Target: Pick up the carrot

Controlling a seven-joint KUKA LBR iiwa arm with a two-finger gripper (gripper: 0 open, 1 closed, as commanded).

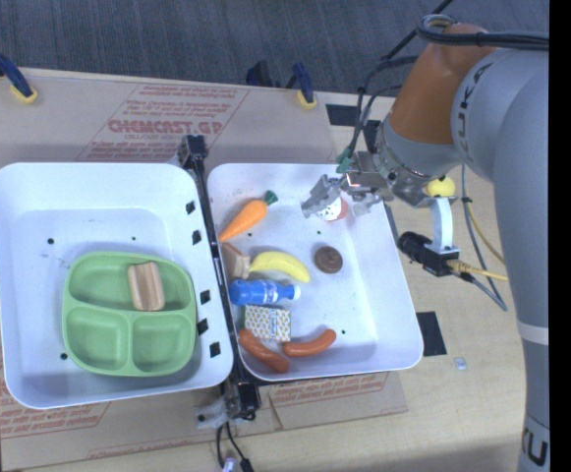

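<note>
My arm point(491, 116) fills the right foreground, wrist over the right bin point(388, 293). Gripper point(326, 201) hangs above that bin's far right part; I cannot tell its state. The carrot point(245, 217) lies free in the same bin's far left corner, to the gripper's left and slightly nearer me, long axis slanting, leafy end toward the gripper. I judge a leftward shift and descent remain.

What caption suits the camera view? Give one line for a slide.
Gripper hovers over the right bin, to the right of the carrot lying by the banana.
</note>
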